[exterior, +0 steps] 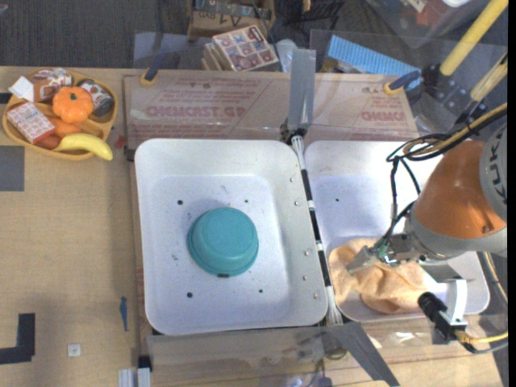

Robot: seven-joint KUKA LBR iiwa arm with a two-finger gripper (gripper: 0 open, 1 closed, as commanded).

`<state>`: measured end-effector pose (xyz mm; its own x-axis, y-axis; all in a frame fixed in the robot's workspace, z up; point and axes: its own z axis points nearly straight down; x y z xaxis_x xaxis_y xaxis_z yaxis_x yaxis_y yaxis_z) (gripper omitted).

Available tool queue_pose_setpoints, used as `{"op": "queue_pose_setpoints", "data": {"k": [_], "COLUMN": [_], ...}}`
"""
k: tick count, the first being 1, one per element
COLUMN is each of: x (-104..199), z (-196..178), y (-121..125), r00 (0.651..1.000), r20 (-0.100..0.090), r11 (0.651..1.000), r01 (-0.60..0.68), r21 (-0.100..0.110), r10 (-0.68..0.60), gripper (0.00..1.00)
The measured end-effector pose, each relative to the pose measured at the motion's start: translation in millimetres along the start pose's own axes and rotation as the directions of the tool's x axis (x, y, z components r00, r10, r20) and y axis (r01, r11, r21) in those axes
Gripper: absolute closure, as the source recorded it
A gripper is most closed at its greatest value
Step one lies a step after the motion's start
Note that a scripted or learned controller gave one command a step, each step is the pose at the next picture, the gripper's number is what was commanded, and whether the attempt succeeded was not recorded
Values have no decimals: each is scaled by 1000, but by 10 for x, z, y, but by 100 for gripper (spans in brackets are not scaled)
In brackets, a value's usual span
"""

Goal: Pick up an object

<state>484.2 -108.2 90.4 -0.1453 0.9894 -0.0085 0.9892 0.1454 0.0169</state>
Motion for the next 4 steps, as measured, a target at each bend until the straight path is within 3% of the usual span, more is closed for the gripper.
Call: {"op": "queue_pose_setpoints", "data": {"k": [1,2,3,4], "x": [-19,-18,20,-8], "z": [-93,-93,15,-84], "y": [9,8,486,495], "r00": [1000,1000,1000,999], "r20": [2,1,-3,-1], "r11": [1000,1000,1000,999], "r01": [-4,-4,-30,-34], "r21": [-3,-3,5,1], "r10": [4,4,30,34], "gripper": [100,0,0,100]}}
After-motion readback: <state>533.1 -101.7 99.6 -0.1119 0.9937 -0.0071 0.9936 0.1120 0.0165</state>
